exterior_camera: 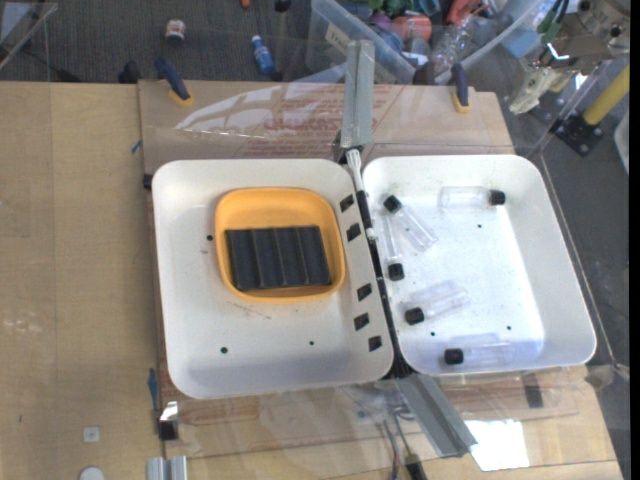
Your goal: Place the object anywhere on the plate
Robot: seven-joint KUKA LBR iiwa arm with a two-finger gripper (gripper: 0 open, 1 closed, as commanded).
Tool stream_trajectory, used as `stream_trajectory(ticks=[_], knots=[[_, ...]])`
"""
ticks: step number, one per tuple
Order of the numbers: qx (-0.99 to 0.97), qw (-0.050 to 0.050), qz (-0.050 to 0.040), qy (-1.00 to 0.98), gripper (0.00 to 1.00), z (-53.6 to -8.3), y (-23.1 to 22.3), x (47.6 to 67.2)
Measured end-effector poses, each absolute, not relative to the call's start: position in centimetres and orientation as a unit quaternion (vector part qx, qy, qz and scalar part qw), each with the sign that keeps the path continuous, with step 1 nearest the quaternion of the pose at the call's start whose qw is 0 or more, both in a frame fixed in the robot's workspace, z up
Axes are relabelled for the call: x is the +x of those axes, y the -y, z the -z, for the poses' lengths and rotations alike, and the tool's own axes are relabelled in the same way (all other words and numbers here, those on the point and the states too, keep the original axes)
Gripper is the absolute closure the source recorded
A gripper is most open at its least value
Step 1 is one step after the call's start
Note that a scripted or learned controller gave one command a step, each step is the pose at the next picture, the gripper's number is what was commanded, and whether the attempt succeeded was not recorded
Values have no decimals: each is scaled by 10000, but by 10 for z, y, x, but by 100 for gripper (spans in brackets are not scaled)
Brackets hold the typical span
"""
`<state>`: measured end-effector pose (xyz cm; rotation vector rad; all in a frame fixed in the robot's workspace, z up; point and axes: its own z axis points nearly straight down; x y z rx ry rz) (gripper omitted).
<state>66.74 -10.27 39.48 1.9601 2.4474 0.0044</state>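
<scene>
**Dark ribbed block on the yellow plate**

The dark ribbed block (278,258) is a flat, charcoal-grey rectangle with raised bars running across its short side. It lies flat on the yellow plate (275,202) and covers most of the plate's floor, slightly towards the near rim. The plate sits in the left bin (190,318). Clear vials (412,230) with black caps lie scattered in the right bin (545,268). Whether the gripper is wide, narrow or holding anything cannot be told.

arm (592,38): partly in view, far top-right corner | gripper (536,84): pointing down-left, details blurred
</scene>
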Motion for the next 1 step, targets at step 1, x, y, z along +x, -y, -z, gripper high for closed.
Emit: stream_trajectory(ticks=[1], knots=[[6252,24,-10,-7805,0,-394,103,667]])
